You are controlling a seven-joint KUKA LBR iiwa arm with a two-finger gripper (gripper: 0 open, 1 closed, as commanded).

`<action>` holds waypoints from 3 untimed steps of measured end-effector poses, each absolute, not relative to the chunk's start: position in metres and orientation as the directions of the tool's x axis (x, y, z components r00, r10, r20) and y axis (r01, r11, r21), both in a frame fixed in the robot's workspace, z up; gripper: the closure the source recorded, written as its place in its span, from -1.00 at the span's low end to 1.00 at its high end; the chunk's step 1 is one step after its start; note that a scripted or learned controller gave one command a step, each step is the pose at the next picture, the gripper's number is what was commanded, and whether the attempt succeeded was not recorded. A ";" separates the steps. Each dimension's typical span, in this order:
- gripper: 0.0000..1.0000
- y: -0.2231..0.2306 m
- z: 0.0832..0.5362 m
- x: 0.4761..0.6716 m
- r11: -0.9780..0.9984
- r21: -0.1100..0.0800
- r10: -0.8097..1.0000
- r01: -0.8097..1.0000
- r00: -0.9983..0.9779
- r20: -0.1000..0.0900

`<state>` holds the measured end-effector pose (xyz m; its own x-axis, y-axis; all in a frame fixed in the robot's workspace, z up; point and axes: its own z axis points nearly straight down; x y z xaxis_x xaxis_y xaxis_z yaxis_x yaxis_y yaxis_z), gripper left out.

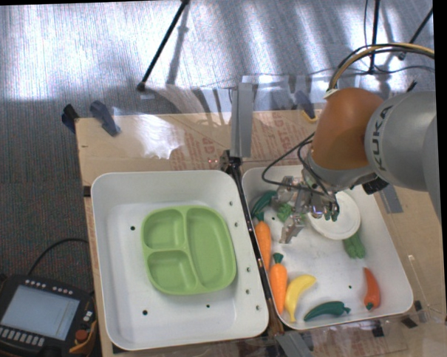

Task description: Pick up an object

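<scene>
Reaching stage, by my read; nothing lifted yet. Left bin: green divided plate, untouched. Right bin: two carrots along the left wall, banana beside the lower one, dark green pepper at the front, orange-red pepper right, white dish behind. Gripper hangs low over a small green piece, just left of the dish; whether it is spread or pinching, cannot tell. That piece looks like the likely target: small, partly hidden. Next move: settle squarely over it, then close.
</scene>
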<state>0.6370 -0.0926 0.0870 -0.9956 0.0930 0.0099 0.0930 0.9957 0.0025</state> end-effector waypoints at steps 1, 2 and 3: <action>-1.00 -0.129 0.086 0.589 0.964 0.001 0.264 0.264 -0.964 0.003; -1.00 -0.126 0.086 0.628 0.984 0.001 0.180 0.180 -0.984 0.002; -1.00 -0.152 0.084 0.576 0.988 0.004 0.156 0.156 -0.988 0.008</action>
